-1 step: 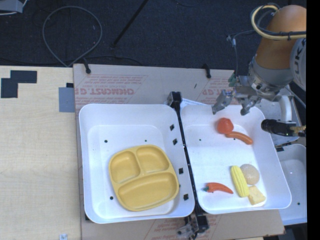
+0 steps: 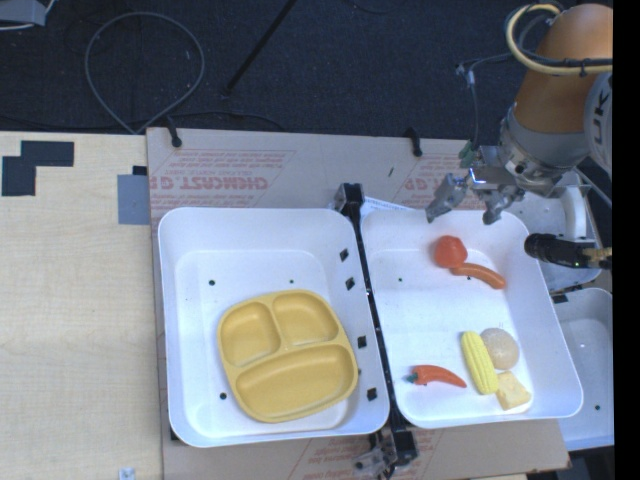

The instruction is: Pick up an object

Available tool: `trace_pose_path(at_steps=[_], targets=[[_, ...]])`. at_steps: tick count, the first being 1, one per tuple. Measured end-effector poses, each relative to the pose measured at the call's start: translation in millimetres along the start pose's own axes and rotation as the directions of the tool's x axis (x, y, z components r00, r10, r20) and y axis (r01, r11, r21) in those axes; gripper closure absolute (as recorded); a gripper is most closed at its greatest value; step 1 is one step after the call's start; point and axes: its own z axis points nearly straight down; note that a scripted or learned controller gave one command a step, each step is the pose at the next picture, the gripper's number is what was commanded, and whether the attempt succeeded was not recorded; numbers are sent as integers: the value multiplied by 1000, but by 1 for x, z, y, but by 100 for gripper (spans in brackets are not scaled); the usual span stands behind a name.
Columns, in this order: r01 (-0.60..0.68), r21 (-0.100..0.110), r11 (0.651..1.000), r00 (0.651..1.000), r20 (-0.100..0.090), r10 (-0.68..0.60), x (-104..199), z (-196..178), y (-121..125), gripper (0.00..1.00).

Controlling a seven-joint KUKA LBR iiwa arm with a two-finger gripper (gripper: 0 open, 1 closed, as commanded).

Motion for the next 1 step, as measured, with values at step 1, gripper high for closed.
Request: trace_pose_path(at_steps=[1], targets=[[-1, 5, 1000, 1000, -1, 1, -3, 64, 2, 0]])
